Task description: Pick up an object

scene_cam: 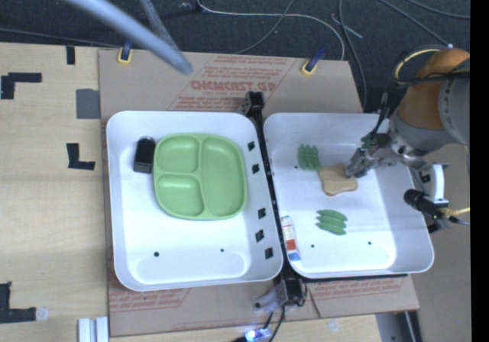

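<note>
In the right bin (pixel 382 256) lie a tan flat piece (pixel 337 181), a ribbed green piece (pixel 308 156) and a green pea pod (pixel 331 220). My gripper (pixel 357 166) reaches in from the right and its tip sits at the tan piece's upper right edge, touching or just over it. The grey arm with its orange band (pixel 428 104) stands above the bin's right side.
The left bin (pixel 130 256) holds a light green divided plate (pixel 201 176) and a small black block (pixel 144 155) at its left. A black clamp strip (pixel 263 180) runs between the bins. Cables trail across the dark bench at the back.
</note>
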### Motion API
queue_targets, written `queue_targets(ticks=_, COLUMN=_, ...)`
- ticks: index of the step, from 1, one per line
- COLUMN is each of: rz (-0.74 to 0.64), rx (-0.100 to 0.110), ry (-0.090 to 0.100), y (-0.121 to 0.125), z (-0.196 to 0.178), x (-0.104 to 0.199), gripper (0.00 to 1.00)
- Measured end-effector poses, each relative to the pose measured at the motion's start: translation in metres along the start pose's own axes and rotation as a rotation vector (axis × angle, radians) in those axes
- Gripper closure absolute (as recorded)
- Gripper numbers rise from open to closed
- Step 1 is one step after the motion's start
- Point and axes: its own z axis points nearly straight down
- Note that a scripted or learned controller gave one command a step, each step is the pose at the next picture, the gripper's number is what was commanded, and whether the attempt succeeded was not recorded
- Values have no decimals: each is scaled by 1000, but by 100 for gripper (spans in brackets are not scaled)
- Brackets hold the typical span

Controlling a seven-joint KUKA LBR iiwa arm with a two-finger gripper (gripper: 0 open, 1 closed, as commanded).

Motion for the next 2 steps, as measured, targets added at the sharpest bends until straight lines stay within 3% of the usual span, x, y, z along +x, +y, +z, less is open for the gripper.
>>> queue_targets(ticks=1, rz=3, rx=5, ry=2, y=-9, z=-52, x=0, gripper=100)
queue_targets(ticks=2, rz=2, rx=4, ry=1, y=0, z=-97, x=0, gripper=100)
